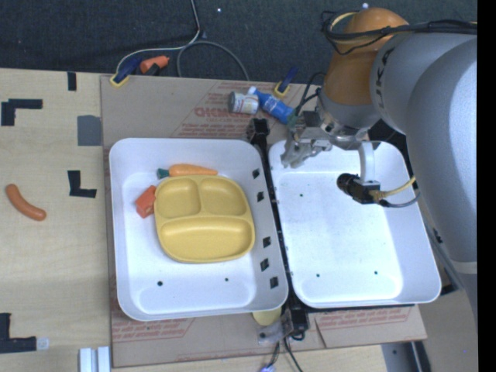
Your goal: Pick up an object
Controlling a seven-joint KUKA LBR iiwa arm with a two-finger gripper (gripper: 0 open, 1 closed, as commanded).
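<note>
A yellow divided plate (205, 217) lies in the left bin (128, 270). An orange carrot (192, 170) rests along the plate's far edge, and a small red-orange piece (146, 201) sits at its left side. My gripper (300, 150) hangs over the far left corner of the right bin (364, 277), close to the divider between the bins. The carrot and plate are well to its left. Nothing shows in the gripper.
A brown sausage toy (25, 201) lies on the bench far left of the bins. A blue and white clamp (260, 103) and an orange clamp (143, 66) sit behind the bins. The arm's grey body (434, 115) covers the right bin's right side.
</note>
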